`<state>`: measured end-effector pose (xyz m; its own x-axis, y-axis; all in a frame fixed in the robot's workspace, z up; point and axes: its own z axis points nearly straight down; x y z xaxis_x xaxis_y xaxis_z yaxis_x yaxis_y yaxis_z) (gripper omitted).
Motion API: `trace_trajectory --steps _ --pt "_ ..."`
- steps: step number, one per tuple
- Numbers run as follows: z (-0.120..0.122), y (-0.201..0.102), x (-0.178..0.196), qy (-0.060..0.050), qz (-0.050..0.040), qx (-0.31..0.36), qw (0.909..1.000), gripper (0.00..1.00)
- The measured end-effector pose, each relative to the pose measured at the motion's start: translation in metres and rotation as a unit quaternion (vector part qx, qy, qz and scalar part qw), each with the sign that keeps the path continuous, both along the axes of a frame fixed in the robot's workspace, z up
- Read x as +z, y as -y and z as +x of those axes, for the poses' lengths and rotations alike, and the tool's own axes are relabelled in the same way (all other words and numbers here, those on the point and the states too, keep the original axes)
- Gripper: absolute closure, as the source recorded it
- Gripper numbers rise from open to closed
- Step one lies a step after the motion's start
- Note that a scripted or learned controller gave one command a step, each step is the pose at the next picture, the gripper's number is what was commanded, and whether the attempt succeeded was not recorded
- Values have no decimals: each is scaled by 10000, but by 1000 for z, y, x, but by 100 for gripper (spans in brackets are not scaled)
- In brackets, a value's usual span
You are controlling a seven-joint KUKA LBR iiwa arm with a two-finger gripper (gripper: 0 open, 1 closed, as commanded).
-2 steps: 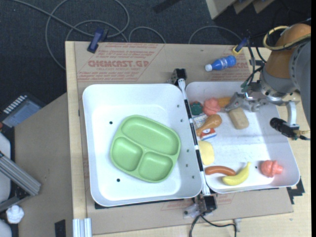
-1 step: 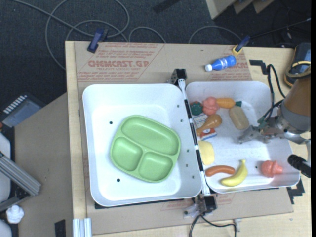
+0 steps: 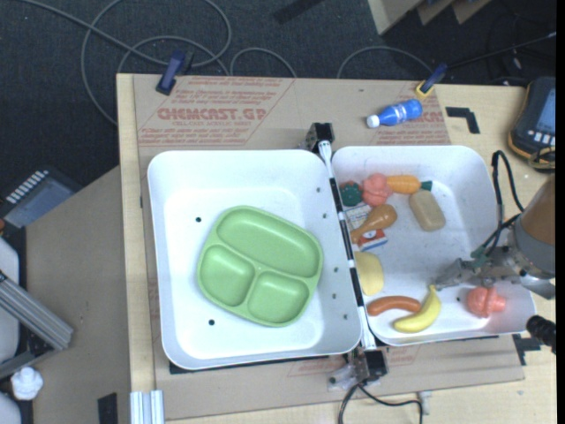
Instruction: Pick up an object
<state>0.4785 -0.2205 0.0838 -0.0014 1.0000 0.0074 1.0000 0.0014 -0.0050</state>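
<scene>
Gripper (image 3: 477,276) low in right bin (image 3: 459,162), near-right corner; jaw state: cannot tell. Pink toy (image 3: 485,301) just beside it, banana (image 3: 420,314) and red sausage (image 3: 394,305) left of that. Risk: fingers nudge pink toy against bin wall, closing on nothing; crowded neighbours may shift.

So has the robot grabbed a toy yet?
Not that I can see. Its hand is down in the right bin, close to a pink toy and a banana, but no toy sits clearly between its fingers. All the toy food lies in that bin. The green plate sits in the left bin. Grabbing and lifting are left.
</scene>
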Motion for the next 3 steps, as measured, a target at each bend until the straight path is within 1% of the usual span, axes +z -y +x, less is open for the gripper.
trace_trajectory --steps 1,2,3 --pt "91 -74 1 30 -32 1 10000 0" --pt "166 -105 -1 -147 -48 -1 9999 0" --pt "106 -117 1 20 -40 -9 10000 0"
